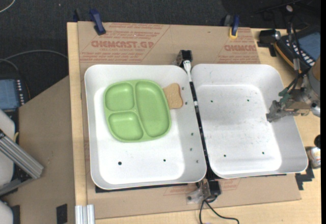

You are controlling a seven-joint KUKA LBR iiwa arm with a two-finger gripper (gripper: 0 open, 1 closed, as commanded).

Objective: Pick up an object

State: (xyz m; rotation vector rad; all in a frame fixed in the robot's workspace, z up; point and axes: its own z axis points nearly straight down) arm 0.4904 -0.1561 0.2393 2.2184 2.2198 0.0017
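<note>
The likeliest things to pick up both lie in the left bin (137, 167): a green divided plate (136, 110) with three compartments, and a small tan slab (173, 95), perhaps a sponge or a cork piece, touching the plate's right rim, between the plate and the bin's right wall. The plate looks like moulded plastic, so I judge it light, stiff and rather slick; lying flat, it offers only its raised rim or the ridges between compartments for a hold, and a grip there could slip. The tan slab looks light and slightly rough, probably the easier catch, best taken across its short sides, though the plate crowds its left edge and the bin wall stands near its right. The pincer (272, 113) sits well away from the plate, over the right edge of the right bin (239, 162), and whether it is released or clenched I cannot tell; nothing can be made out between its tips. The right bin's floor shows only dark specks and small holes. Between the bins runs a dark seam with a small black and white fitting (185, 58) at its far end, beyond the plate. Blue and yellow clamps (97, 20) pin the cardboard-covered desk (153, 39) along its far edge, and cables trail off the near side.
</note>
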